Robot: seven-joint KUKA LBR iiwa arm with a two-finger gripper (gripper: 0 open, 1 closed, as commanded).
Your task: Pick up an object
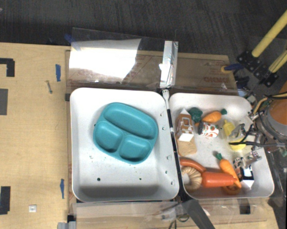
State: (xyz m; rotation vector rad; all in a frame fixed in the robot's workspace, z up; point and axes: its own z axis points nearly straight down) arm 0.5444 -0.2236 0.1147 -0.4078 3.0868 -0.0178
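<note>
As seen, end effector (245, 160) over right bin (263, 188), near carrot (226, 166).

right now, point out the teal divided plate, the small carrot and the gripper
teal divided plate (125, 131), camera view, on the ridge between its compartments
small carrot (226, 166), camera view, on its orange body
gripper (245, 160), camera view, at its tip in the right bin

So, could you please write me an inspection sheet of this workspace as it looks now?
Surface: wooden bench with black tape marks.
Job's things: right bin holds toy food, among it a carrot, a sausage and a white carton.
Clutter: teal divided plate in the left bin.
Grippers: gripper low over the right bin's right side.
Cables: wires near the arm.
Surroundings: dark carpet, yellow poles.
</note>
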